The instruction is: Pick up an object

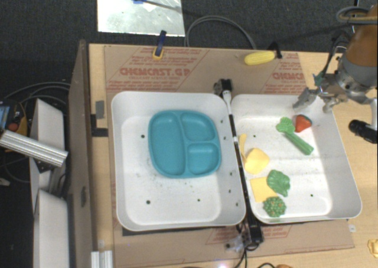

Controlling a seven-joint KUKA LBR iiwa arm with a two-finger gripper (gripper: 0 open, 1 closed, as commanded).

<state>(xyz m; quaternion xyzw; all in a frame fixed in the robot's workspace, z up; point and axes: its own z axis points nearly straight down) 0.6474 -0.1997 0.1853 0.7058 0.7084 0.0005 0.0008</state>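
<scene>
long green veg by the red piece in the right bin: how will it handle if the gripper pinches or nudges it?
The long green vegetable looks like moulded plastic, so probably stiff and light. Its narrow stalk may pivot or slide on the smooth white bin if pushed off-centre. It lies against the red piece, so a nudge likely moves both.

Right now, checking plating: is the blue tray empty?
Empty: the tray in the left bin shows bare blue compartments.
</scene>
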